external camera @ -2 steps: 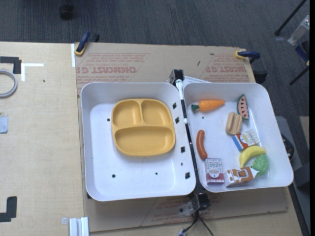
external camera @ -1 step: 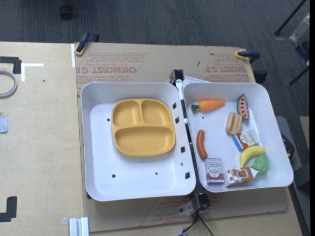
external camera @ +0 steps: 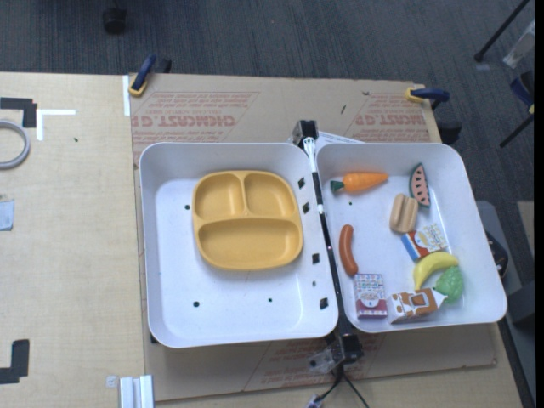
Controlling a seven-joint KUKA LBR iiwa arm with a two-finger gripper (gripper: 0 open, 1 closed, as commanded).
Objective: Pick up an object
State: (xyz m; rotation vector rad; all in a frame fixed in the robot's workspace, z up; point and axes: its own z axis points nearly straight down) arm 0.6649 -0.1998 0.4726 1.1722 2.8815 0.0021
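Note:
The right bin (external camera: 472,195) holds several toy foods. An orange carrot (external camera: 360,181) lies at its far left, a watermelon slice (external camera: 419,184) at the far right. A bread roll (external camera: 403,213) sits mid-bin, and a red sausage (external camera: 348,250) lies along the left wall. Near the front are a pink carton (external camera: 370,296), an orange-and-white box (external camera: 416,305), a yellow banana (external camera: 433,267), a green vegetable (external camera: 451,284) and a flat printed packet (external camera: 424,241). The left bin (external camera: 170,313) carries a yellow divided plate (external camera: 247,219).
Both bins rest on a cardboard sheet (external camera: 212,113) clamped at its far corners by blue-and-yellow clamps (external camera: 142,75). A black clip (external camera: 305,132) joins the bins at the back. Wooden bench (external camera: 59,245) stretches to the left.

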